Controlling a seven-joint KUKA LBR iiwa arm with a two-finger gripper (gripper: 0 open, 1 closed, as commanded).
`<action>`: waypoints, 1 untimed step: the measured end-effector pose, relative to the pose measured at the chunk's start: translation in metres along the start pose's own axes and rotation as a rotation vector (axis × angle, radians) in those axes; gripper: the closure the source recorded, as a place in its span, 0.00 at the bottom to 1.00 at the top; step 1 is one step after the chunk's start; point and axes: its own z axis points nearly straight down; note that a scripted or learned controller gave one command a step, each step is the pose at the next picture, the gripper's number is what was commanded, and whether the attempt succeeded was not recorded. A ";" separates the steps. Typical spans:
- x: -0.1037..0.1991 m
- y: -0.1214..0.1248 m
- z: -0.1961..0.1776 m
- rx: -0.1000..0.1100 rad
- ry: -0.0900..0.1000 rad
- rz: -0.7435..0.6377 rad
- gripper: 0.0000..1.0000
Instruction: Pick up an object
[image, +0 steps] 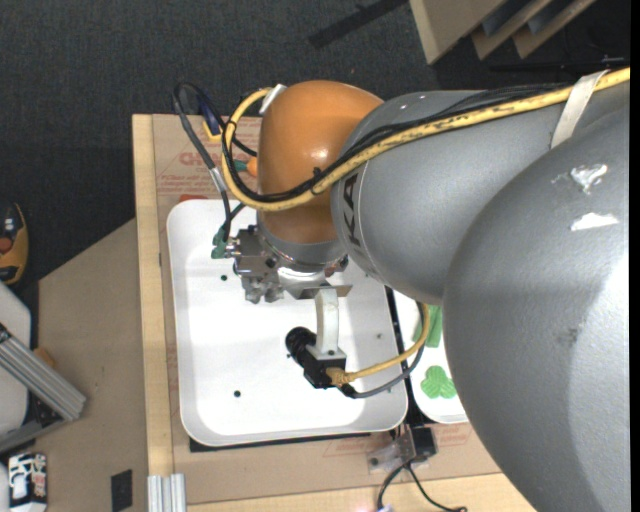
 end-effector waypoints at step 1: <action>-0.001 0.032 -0.120 -0.015 0.004 0.000 1.00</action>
